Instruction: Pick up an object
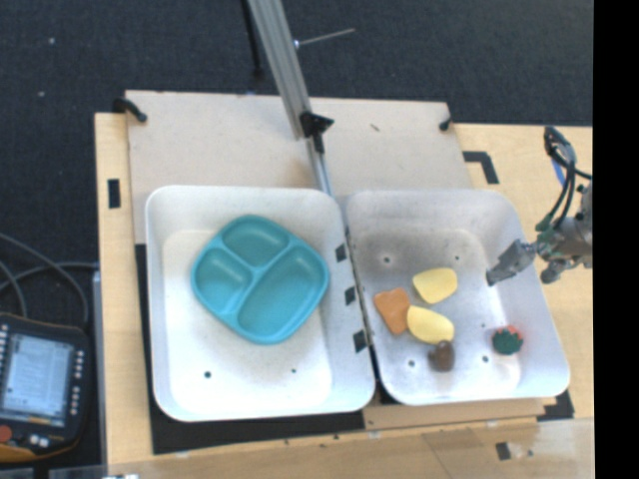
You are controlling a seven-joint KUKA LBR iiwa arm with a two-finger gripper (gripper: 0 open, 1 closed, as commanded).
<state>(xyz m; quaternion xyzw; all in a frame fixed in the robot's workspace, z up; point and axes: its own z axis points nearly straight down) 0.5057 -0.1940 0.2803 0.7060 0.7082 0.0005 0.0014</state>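
brown lump [441, 355] in right bin [539, 367] — tool [529, 259] fingers spread, unladen; no legible writing.

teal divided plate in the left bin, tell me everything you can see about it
The teal divided plate is a rounded, smooth tray that looks like plastic, with raised ridges splitting it into three compartments: two smaller ones toward the far side and one larger one nearer the camera. It lies flat and face up, turned at a slant, on the floor of the left bin. Nothing lies in it, and nothing touches it but the bin.
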